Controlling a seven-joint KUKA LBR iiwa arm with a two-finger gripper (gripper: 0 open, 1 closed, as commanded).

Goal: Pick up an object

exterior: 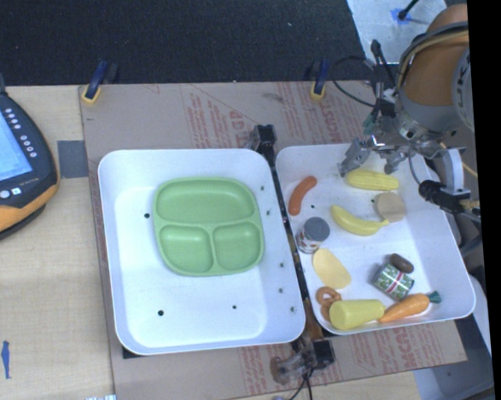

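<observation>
Reaching in from the right, the grey two-finger gripper (365, 155) is seen at the far edge of the right shallow white bin (446, 249), its fingers spread apart with nothing between them, just beside the yellow corn cob (372, 179). Nearby in that bin are found a tan rounded piece (390, 206), a yellow banana (356, 221), an orange-red sausage (301, 194), a grey-lidded jar (312, 232), a pale yellow oval slice (330, 268), a green-labelled can (394, 280), a yellow pepper-like block (355, 313) and an orange carrot (408, 307). A green three-compartment plastic plate (209, 225) is seen in the left white bin (134, 314).
</observation>
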